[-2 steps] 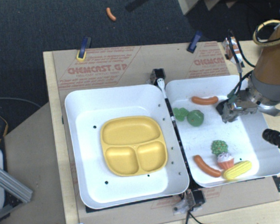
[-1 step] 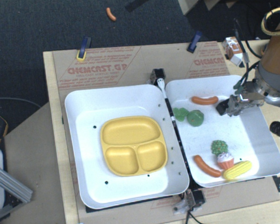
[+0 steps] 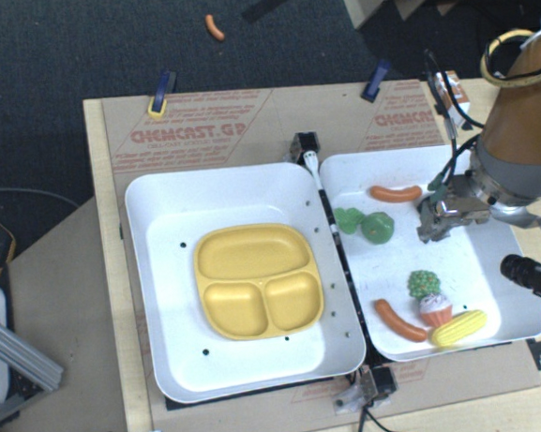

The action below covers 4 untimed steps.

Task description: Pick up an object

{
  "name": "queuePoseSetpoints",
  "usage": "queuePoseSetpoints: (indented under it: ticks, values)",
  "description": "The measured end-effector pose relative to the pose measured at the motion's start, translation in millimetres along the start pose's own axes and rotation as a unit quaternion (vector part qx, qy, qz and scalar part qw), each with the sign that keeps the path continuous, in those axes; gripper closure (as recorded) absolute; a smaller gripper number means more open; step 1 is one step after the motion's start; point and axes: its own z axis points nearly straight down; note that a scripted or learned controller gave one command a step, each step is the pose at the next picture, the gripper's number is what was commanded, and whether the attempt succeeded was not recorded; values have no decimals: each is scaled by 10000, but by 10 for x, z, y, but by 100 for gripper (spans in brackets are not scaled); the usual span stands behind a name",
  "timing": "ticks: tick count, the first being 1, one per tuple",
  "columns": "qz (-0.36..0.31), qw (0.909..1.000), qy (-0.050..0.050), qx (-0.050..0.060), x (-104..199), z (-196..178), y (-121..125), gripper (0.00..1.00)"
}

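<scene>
- Gripper (image 3: pixel 437 216) sits low in the upper middle of the right bin (image 3: pixel 510 265), reaching in from the right; metal fingertips are dark and crowded together, so cannot tell how far apart they stand. Nothing visible between them.
- Nearest items: a hot dog (image 3: pixel 395 192) just up-left of the gripper, close but apparently apart; two green pieces (image 3: pixel 365 225) to its left, by the bin's left wall.
- Farther down the same bin: broccoli (image 3: pixel 423 283), a cupcake (image 3: pixel 435 310) just below it, a second hot dog (image 3: pixel 399 320) lying at a slant, and a yellow corn cob (image 3: pixel 459 327) at the near edge.
- Left bin (image 3: pixel 164 295) holds a yellow divided plate (image 3: pixel 256 279); its compartments look bare.
- Progress, as a judgement: pick not yet made. All objects appear to lie on the bin floor, none lifted. Left to do: settle on one, close on it, raise it clear.
</scene>
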Motion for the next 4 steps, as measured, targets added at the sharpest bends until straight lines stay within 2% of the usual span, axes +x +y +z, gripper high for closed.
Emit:
queuePoseSetpoints:
  ticks: [1,2,3,4]
  values:
    - [11,10000,-6,-2,137,16,-13,100]
    - [27,10000,-10,7,73,184,-10,100]
    - [18,10000,-20,-35,82,17,-33,100]
    - [25,10000,-10,-8,98,28,-97,100]
